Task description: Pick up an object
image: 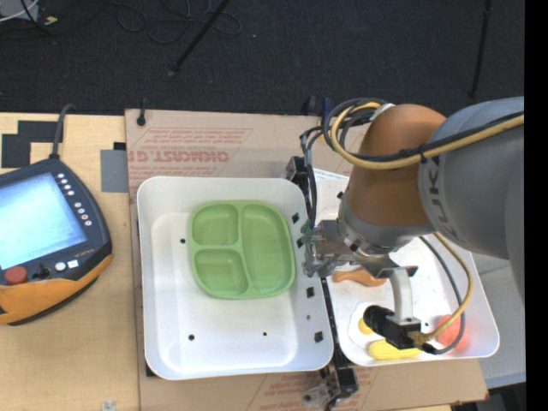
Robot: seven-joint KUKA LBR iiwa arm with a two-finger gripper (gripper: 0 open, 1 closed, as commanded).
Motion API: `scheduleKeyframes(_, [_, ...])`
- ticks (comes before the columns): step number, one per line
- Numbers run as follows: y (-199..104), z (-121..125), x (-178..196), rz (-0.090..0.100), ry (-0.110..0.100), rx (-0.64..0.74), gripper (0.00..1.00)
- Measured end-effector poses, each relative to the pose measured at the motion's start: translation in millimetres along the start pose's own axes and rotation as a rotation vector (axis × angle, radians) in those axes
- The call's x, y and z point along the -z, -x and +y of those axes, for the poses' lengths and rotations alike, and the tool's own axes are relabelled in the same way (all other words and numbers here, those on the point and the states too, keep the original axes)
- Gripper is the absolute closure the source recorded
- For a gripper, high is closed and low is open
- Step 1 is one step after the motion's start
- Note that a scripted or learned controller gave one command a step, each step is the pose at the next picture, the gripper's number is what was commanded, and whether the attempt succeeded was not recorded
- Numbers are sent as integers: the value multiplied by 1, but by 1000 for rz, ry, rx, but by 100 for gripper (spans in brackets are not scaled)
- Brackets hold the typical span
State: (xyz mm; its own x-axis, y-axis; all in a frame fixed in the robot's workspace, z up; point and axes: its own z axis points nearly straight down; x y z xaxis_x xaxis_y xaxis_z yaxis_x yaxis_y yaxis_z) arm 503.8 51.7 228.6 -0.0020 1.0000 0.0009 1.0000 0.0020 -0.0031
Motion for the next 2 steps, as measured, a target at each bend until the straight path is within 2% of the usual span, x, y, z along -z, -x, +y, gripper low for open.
scheduleKeyframes(1, [-57, -10, -4, 0, -2, 2, 100])
scheduleKeyframes(2, [-53, -3, 8, -1, -1, 2, 100])
